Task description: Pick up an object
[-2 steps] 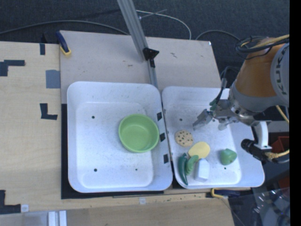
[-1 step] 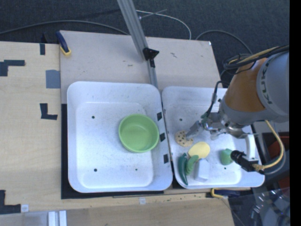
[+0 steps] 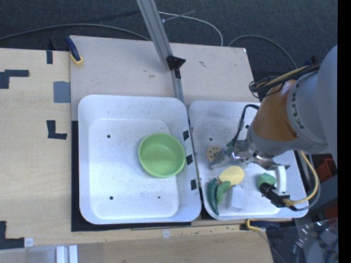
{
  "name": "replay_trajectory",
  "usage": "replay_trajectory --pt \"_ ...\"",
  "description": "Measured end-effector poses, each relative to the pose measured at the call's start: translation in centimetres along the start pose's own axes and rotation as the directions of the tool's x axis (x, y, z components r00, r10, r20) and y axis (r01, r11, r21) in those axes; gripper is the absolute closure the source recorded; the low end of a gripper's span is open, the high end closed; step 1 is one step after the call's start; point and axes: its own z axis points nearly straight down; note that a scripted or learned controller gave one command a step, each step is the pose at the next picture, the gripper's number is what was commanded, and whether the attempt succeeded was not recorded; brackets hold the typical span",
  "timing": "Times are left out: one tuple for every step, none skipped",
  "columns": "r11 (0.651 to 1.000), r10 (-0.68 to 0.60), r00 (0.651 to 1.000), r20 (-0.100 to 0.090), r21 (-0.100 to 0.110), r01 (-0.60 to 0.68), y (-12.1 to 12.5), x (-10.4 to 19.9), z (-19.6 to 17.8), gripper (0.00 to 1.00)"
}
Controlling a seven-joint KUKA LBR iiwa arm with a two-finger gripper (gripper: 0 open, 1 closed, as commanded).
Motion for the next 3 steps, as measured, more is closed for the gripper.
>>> replay_trajectory --pt "1.000 -0.001 1.000 -0.003 0.002 0.001 0.0 0.1 -1.2 1.00" --pt "1.000 0.000 1.000 -0.001 -0.002 0.000 0.3 -0.1 -5.4 1.00" --pt "1.000 -0.001 1.000 -0.001 -0.004 0.001 -0.5 0.2 -11.1 1.00"
